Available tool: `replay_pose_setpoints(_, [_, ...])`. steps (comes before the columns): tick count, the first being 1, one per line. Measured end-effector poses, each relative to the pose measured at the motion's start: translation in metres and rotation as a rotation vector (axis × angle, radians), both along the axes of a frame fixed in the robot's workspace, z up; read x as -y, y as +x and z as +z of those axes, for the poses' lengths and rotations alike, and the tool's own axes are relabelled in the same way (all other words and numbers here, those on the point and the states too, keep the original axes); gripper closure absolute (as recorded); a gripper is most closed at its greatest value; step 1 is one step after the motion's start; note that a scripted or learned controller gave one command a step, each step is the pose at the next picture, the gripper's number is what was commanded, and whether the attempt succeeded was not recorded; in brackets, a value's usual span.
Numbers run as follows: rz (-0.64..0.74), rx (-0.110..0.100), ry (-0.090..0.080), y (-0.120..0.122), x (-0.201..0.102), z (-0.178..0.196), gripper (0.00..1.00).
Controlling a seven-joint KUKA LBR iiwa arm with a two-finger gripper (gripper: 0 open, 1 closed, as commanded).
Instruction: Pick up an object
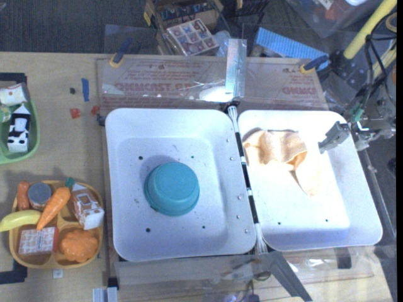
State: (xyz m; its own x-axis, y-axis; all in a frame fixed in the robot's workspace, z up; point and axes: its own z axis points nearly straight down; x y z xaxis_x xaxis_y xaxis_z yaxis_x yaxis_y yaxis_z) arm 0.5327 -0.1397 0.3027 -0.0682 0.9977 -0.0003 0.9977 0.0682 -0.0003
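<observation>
Crumpling orange cloth [286, 156], soft folds

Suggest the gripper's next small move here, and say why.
Probably shift left and down toward the cloth. The gripper sits over the right bin near its far right corner, beside the cloth and apart from it, with nothing between its fingers.

teal bowl [172, 188] upturned in left bin; crumpled orange cloth [283, 155] in right.
</observation>
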Motion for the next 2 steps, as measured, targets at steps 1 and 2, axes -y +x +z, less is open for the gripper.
replay_pose_setpoints(1, [0.069, -0.002, 0.001, 0.055, 0.032, -0.142, 0.0])
replay_pose_setpoints(2, [0.282, 0.011, -0.005, 0.076, -0.003, -0.211, 0.0])
